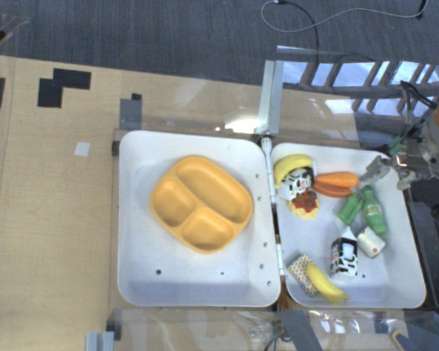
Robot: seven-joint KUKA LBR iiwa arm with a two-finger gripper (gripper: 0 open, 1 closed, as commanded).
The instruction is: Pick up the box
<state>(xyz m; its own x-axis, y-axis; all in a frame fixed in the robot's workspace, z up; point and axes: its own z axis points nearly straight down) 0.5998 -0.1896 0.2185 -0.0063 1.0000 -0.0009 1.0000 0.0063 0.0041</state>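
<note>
The box (343, 259) is a small black-and-white cow-patterned carton standing in the right bin (413, 283), towards its front. My gripper (389, 172) hangs over the bin's far right corner, well behind the box and apart from it. Its fingers (372, 170) are spread open with nothing between them. Just below the gripper lies a green bottle (373, 214).
The right bin also holds a carrot (336, 183), a second cow-patterned item (297, 185) by a yellow fruit (291, 166), a white cup (370, 243), a banana (324, 283) and a waffle piece (300, 269). A yellow divided plate (201, 202) lies in the left bin (135, 277).
</note>
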